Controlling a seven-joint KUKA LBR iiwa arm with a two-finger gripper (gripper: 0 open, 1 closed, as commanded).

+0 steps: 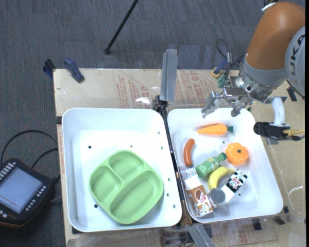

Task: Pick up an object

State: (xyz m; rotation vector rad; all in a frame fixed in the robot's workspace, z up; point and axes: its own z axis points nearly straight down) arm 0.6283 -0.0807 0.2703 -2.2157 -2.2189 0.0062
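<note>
Two white bins (72, 138) are borne by the table, and nothing is yet gripped: the pincer (224, 106) is held open above the carrot (213, 130).

even, bright overhead light; soft short shadows. white bins (118, 122) near blown out, mild glare on arm's orange band (273, 30). focus slightly soft throughout, fine detail grainy; dark floor (51, 24) dim.

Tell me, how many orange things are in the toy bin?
2. The carrot lies near the right bin's far edge, below the gripper. The pumpkin sits nearer the middle, beside the green bottle. More may hide in the pile.
</note>
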